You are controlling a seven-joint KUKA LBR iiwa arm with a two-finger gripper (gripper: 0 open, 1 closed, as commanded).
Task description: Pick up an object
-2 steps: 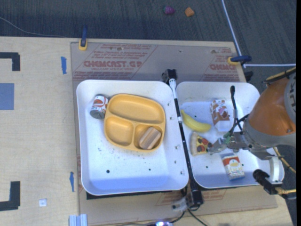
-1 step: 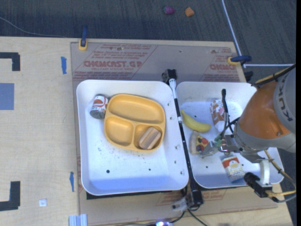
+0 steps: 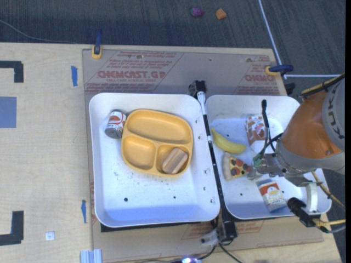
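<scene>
Arm low over the right-hand bin, among scattered toy food.

The gripper (image 3: 262, 166) sits at right of centre, its grip impossible to make out; a pizza slice (image 3: 236, 167) lies just to its left, a banana (image 3: 227, 142) above that, and a small carton (image 3: 271, 194) just below.

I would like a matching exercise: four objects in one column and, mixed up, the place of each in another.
Objects:
1. banana
2. can
3. bread slice
4. pizza slice

Places:
A. left bin, beside the yellow tray's left edge
B. lower right compartment of the yellow tray
C. right bin, near its left wall, upper part
D. right bin, just below the banana

Pairs: 1-C, 2-A, 3-B, 4-D
</scene>
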